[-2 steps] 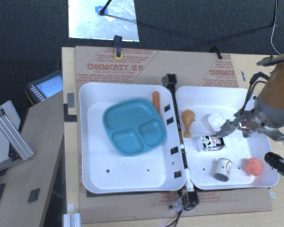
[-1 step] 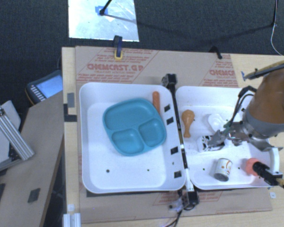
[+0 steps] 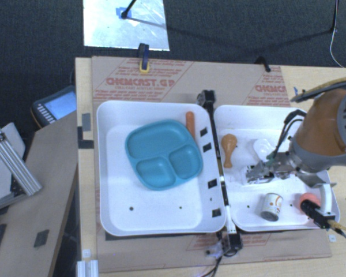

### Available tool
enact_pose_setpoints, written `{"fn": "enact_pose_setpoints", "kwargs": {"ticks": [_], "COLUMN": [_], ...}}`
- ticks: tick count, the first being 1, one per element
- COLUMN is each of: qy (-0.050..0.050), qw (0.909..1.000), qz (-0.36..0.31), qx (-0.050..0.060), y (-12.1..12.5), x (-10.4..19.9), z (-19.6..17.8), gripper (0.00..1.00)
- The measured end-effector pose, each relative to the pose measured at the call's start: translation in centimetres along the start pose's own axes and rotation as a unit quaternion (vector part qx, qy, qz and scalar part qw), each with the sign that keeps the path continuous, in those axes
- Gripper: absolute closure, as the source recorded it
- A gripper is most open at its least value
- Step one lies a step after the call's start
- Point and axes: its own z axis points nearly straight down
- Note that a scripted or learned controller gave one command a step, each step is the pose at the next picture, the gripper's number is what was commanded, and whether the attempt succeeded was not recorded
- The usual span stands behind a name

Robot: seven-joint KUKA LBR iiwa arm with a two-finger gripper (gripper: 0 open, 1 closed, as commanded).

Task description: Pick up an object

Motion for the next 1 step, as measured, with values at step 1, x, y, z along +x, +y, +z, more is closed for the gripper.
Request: {"fn": "enact_pose_setpoints", "kwargs": {"ticks": [1], "qy": [-0.007], "qw": [0.9999], "qz": [0.003], "qx": [-0.008], "y": [0.31], "x": [-0.66], "z": [-1.25], "gripper": [1.00]}}
